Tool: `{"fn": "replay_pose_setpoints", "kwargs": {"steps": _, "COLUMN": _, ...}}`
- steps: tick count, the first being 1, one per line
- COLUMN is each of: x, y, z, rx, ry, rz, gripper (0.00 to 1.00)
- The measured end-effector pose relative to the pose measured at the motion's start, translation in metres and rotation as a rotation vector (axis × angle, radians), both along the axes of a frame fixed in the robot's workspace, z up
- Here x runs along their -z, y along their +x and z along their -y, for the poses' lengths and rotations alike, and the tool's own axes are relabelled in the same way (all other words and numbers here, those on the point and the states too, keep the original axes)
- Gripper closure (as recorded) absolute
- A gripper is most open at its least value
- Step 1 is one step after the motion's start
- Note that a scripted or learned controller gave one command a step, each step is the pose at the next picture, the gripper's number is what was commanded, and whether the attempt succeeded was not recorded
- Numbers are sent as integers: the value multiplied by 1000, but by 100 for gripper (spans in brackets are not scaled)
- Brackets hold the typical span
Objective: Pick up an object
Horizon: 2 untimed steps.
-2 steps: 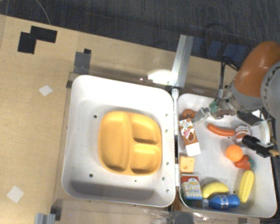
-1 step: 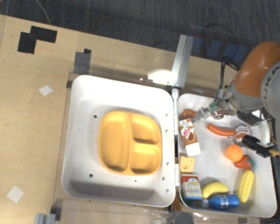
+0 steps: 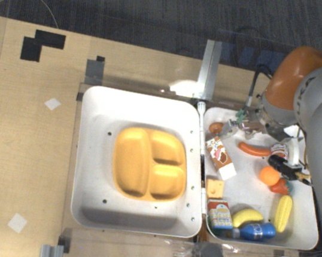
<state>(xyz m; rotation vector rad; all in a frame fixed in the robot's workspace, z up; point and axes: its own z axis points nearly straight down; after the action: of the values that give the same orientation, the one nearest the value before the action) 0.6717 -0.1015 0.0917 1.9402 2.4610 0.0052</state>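
Claw (image 3: 242, 121) low in right bin's far end, grip unclear; sausage (image 3: 254, 149) just beside.

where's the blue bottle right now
In the camera view the blue bottle lies in the right bin, along its near edge, just below the yellow lemon and beside the corn cob.

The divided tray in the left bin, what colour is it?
Yellow tray, clearest in the camera view.
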Motion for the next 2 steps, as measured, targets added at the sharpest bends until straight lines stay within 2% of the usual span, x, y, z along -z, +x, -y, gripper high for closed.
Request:
{"fn": "replay_pose_setpoints", "kwargs": {"steps": 1, "x": 5, "y": -4, "z": -8, "rx": 188, "ry": -2, "rz": -16, "gripper": 0}}
{"fn": "replay_pose_setpoints", "kwargs": {"steps": 2, "x": 5, "y": -2, "z": -1, "rx": -40, "ry": 0, "rz": -7, "gripper": 0}}
